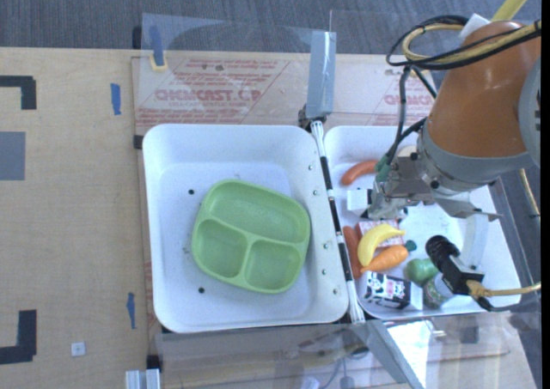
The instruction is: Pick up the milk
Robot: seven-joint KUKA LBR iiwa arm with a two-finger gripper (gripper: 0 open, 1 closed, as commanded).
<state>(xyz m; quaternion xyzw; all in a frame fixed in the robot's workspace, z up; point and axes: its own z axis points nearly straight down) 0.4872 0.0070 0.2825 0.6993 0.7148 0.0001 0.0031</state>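
Observation:
A small white carton with dark and pink print, likely the milk [387, 291], lies at the front of the right bin [507, 271]. My gripper [383, 201] hangs low over the middle left of that bin, well behind the carton. It is just above a yellow banana [376, 240] and beside a flat white piece [356, 198]. The wrist and the orange band hide the back right of the bin.
Around the banana lie an orange carrot [388, 258], a green round item [421, 270] and an orange sausage-like piece [358, 171] further back. The left bin [163, 207] holds a green divided plate [251, 235]. A ridge [331, 215] separates the bins.

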